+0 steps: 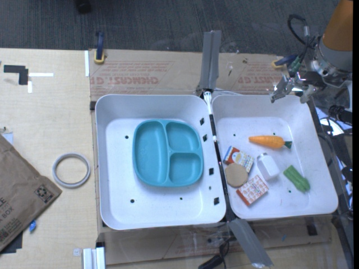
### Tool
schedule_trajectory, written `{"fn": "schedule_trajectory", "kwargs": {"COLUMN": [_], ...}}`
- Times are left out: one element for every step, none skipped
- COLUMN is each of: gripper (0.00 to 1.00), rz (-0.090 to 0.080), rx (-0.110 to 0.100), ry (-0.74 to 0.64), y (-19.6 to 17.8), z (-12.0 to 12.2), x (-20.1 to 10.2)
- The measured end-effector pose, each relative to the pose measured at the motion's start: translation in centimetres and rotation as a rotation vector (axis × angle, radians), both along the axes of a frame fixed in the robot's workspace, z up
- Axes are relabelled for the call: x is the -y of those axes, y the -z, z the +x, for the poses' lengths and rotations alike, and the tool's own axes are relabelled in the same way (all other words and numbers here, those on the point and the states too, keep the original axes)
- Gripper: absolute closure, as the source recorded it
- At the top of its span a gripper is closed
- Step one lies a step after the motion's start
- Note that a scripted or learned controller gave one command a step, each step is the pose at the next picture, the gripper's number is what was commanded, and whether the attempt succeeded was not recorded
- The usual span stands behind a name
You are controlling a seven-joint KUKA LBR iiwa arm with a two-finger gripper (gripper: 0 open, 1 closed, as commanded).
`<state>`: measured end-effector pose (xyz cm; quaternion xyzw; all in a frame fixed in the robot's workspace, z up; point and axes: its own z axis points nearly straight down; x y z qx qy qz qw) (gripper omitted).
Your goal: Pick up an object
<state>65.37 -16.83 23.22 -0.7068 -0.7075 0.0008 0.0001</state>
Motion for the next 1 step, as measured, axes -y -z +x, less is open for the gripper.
{"fn": "schedule_trajectory", "kwargs": {"gripper": [0.00], "rz": [0.001], "rx": [0.002], "ry": [-0.256], "y": [13.96], "z": [-5.67], "x": [-1.26]}}
